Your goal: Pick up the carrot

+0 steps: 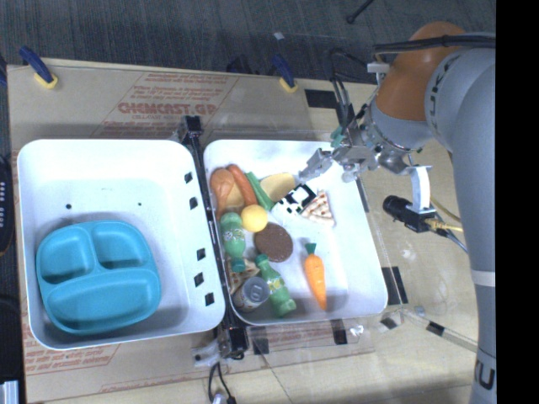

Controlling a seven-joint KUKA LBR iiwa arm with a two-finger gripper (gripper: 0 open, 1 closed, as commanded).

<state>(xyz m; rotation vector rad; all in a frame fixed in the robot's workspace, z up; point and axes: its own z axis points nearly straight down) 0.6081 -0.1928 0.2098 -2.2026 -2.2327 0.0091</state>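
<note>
Lying near the right bin's point(370, 251) wall, carrot point(314, 278) unobstructed.

Orange carrot point(315, 280) w/ green top, blue tray point(98, 273), white bins point(109, 160)

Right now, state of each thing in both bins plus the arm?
carrot: lying loose in the right bin, near its front right, leaf end toward the back, not gripped
blue divided tray: flat in the left bin, compartments bare
green bottle: lying on its side
gripper: above the right bin's back edge, away from the carrot
</note>
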